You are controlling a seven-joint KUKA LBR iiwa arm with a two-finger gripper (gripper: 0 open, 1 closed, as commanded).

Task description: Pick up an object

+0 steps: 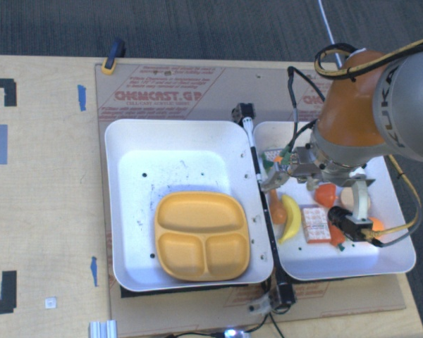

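Gripper [289, 169] is hanging low over right bin [395, 259], finger state unclear. Objects are lying at its 5 o'clock: banana [291, 219], red tomato [326, 194], small card box [315, 224]. Probably best centering over banana, descending straight, avoiding bin wall.

Arm [402, 97]: grey, reaching in from the right edge and bending down toward the lower left.
Band [349, 101]: orange section above the wrist, broad and rounded, with black cables looping over its top and left side.
Wrist [331, 162]: grey housing under the orange band, pointing downward.
Tool [278, 174]: metal parts stick out left from the wrist; too small and cluttered to read their state.
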